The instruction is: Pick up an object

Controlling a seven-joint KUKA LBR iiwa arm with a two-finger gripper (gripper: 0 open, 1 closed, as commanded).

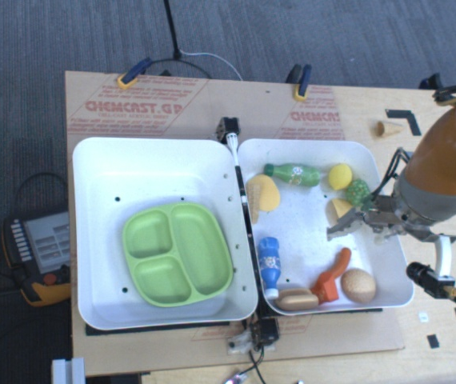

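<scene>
The end effector [354, 224] hangs over the right bin [308, 146], near its right edge. Its fingers look spread apart, with nothing between them. A long orange carrot [334, 272] lies just below it, toward the bin's front edge, tilted and pointing up at the end effector. A brown egg [358, 286] sits beside the carrot.

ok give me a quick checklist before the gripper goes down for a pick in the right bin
1. Gripper above the right bin: ok.
2. Nothing visibly held between the fingers: ok.
3. Targets within the bin, such as the carrot, yellow ball and blue bottle: ok.
4. Single item directly under the gripper: cannot tell.
5. Finger opening wide enough: cannot tell.
6. Green tray sits apart in the left bin, out of the path: ok.
</scene>
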